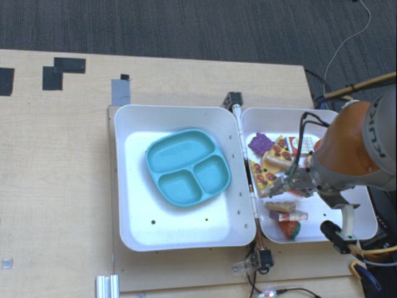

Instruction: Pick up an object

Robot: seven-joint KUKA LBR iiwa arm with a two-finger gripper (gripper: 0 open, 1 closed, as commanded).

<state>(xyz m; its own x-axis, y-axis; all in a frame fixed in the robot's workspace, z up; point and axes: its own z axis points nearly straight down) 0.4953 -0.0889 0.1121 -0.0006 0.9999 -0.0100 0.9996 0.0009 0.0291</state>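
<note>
The pincer (290, 184) hangs low over the right bin (366, 219), in among a heap of toy food, at the end of the grey arm (353, 148) with its orange band that comes in from the right. Whether it is wide or narrow cannot be told from this slant, and no object is seen caught in it.

Just beside it lie two pizza slices (268, 177), reaching toward the bin's left wall. Above them sits a purple bunch of grapes (260, 144). Below the pincer lies a brownish piece (280, 207), then a small tube-like item (291, 216), and nearest the front edge a red-and-green vegetable (289, 230).

The left bin (133, 228) holds a teal divided plate (187, 166) with three compartments, lying tilted near the middle. Both bins rest side by side, touching, on the pale wooden table (56, 185).
</note>
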